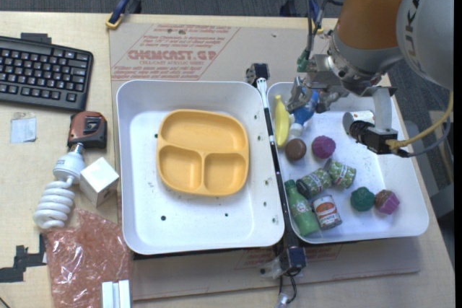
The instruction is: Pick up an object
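The end effector (pixel 302 99) hangs low over the back left corner of the right white bin (pixel 408 227), where the loose objects are gathered for picking. Whether it is spread or pressed together cannot be told. Directly beneath it lie a yellow banana-shaped toy (pixel 281 122) and a blue-and-white object (pixel 303 114), the likely targets. The yellow three-compartment plastic tray (pixel 203 152) occupies the left white bin (pixel 137 227).

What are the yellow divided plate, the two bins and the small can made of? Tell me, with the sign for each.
Yellow divided plate: probably moulded plastic, matte, one even colour with soft rounded ridges.
Left bin and right bin: likely thin formed plastic, smooth white with rounded rims.
Small can: apparently metal with a printed red label, though it may be a toy copy.
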### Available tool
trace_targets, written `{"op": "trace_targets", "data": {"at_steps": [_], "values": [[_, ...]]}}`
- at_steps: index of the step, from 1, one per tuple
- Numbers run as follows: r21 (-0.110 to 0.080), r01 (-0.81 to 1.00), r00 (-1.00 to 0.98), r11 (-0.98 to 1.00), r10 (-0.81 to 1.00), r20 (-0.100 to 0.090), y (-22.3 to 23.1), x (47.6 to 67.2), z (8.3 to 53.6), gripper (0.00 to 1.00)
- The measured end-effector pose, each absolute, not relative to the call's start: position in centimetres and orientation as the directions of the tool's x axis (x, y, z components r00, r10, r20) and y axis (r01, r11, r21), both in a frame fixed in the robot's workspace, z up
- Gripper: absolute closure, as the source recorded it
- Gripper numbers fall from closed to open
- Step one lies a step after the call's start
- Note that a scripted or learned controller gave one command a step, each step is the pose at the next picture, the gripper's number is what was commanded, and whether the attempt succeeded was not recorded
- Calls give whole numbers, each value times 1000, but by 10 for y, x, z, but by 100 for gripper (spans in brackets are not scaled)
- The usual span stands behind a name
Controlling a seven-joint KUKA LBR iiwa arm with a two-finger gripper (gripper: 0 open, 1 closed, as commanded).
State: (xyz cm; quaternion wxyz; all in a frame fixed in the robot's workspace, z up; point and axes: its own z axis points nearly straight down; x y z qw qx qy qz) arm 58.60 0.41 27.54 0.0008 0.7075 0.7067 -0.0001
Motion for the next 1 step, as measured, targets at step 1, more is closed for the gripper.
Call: {"op": "trace_targets", "data": {"at_steps": [1], "values": [[-1, 1000, -1, 1, 1000, -1, 29, 544, 266, 100]]}}
